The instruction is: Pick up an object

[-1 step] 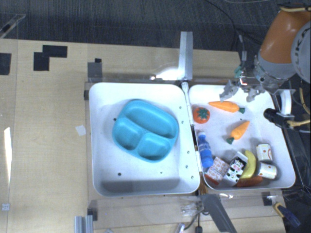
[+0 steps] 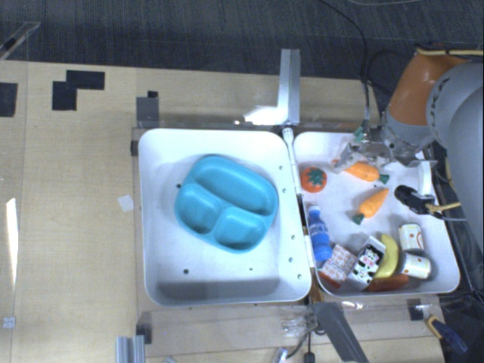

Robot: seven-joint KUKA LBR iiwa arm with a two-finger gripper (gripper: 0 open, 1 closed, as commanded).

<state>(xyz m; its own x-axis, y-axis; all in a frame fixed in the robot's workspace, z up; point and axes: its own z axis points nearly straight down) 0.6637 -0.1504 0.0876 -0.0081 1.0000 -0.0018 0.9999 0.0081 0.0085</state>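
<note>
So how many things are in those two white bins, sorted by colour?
Blue: 2, the sectioned plastic plate and small bottle
Orange: 2, both toy carrots
Red: 1, toy tomato
Yellow: 1, toy banana
White: 2, small cans
Patterned: 2, small packets
Total: 10

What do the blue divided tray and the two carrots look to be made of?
Blue divided tray: likely molded plastic, with a uniform cyan colour, rounded compartments and a soft sheen.

Carrots: probably plastic toy food, smooth with flat orange bodies and green tips. Rubber or foam can't be ruled out at this resolution.
</note>
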